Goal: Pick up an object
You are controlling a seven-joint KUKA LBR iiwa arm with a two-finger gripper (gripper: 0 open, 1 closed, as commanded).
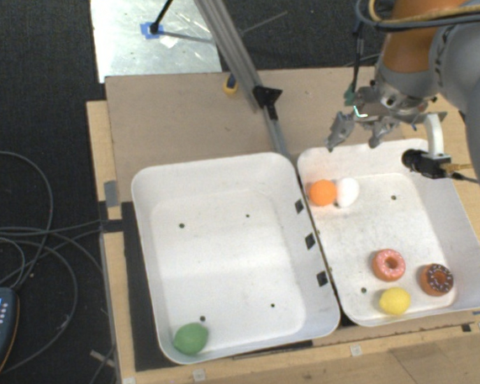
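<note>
From above, the gripper hangs over the far edge of the right bin, its fingers spread apart with nothing between them. Just below the fingers, inside that bin, an orange ball and a white ball lie touching. Farther toward the near edge sit a pink donut, a brown donut and a yellow ball. Well off to the fingers' lower left, a green ball rests in the left bin on the worktop.
</note>
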